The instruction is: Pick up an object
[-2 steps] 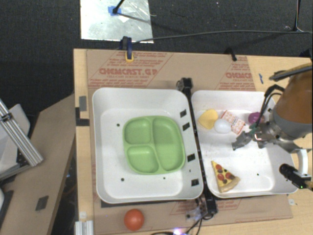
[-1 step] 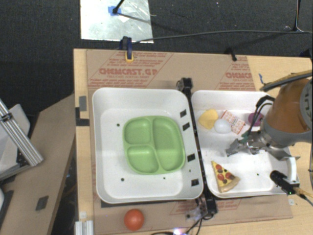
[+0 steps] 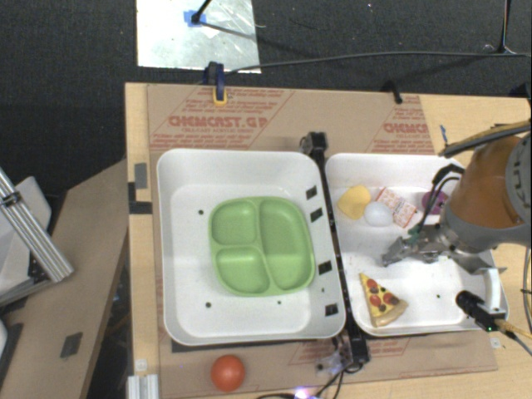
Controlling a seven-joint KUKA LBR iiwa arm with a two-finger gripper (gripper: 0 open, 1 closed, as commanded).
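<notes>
The gripper (image 3: 397, 254) hangs low in the right bin (image 3: 420, 166). The white egg (image 3: 378, 214) lies just beyond it, slightly left. I cannot tell its grip.

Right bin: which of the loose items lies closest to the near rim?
The pizza slice toy, alone at the right bin's near edge. The yellow piece, white ball and small packet cluster toward the far side.
</notes>
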